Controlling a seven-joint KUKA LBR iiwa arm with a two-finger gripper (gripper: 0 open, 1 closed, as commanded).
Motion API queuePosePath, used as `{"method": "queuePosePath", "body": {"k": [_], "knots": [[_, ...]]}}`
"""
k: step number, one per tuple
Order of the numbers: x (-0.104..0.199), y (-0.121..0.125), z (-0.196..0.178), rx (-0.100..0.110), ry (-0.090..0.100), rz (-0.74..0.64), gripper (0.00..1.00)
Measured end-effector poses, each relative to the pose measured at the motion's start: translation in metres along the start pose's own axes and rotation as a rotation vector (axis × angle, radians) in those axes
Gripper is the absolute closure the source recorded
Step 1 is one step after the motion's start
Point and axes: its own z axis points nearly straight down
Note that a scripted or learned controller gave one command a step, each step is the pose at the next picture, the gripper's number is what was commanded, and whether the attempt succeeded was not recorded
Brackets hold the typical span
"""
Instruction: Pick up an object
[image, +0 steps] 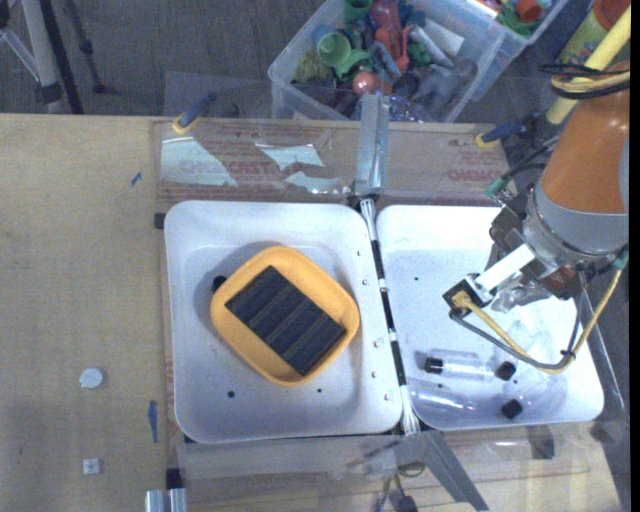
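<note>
**Inspector:** Where was the pickable thing?

**Assistant:** A yellow tray (285, 315) with a dark ribbed insert lay tilted in the left bin (190, 235), well apart from the arm. In the right bin (420, 235), a clear tube (462, 368) with a black cap lay near the front wall, a small black piece (512, 408) beside it.

**Inspector:** And the gripper?

**Assistant:** The gripper (500, 290) hung over the right bin, above and just behind the tube, likely positioned for that bin's contents. Whether its jaws were spread or pressed together, I could not tell. Nothing visibly sat between them.
</note>
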Motion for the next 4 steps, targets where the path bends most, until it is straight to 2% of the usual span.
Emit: {"method": "queuePosePath", "body": {"k": [1, 3, 4], "knots": [[-0.035, 0.012, -0.025, -0.003, 0.003, 0.454, 1.00], [-0.034, 0.011, -0.043, -0.003, -0.003, 0.446, 1.00], [-0.069, 0.053, -0.004, 0.001, 0.001, 0.458, 1.00]]}}
